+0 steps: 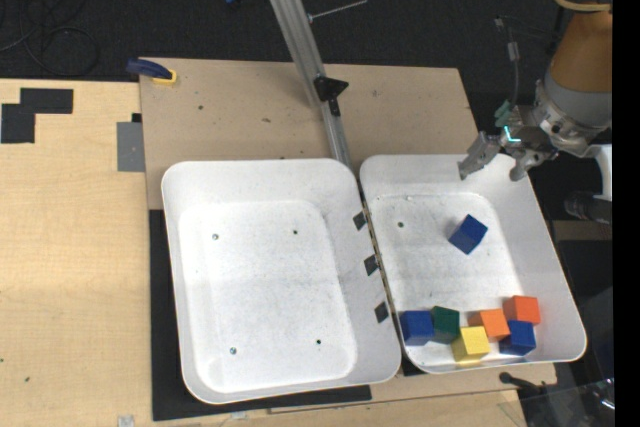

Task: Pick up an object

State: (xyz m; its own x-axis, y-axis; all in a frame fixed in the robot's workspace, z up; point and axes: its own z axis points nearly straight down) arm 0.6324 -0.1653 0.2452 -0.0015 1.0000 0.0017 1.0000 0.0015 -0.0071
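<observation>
Approach step: my gripper [498, 158] hangs over right bin's [560, 260] far edge, fingers spread wide, nothing between them. Lone blue cube [467, 234] sits mid-bin, clear of near-edge cluster. Next: move over it, descend.

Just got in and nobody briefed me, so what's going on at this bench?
A robot arm reaches in from the right, its hand open over the far edge of the right bin, holding nothing. One blue cube sits alone mid-bin; a cluster of colored cubes lies at the near edge. Nothing has been picked up yet.
</observation>
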